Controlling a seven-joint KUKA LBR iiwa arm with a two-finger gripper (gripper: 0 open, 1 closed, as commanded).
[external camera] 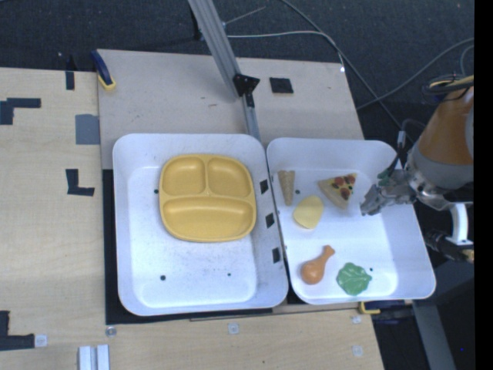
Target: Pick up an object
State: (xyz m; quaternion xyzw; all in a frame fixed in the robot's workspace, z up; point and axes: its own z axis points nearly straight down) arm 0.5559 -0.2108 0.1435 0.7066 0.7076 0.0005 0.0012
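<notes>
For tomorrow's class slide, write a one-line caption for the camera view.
Gripper at the right bin beside a pizza slice; yellow tray in the left bin.

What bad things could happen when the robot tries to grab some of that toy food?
The gripper sits right by the pizza slice near the right bin's far wall, so it might nudge the slice away instead of catching it. The yellow piece and the cone lie close together, so a grab there could bump both.
</notes>
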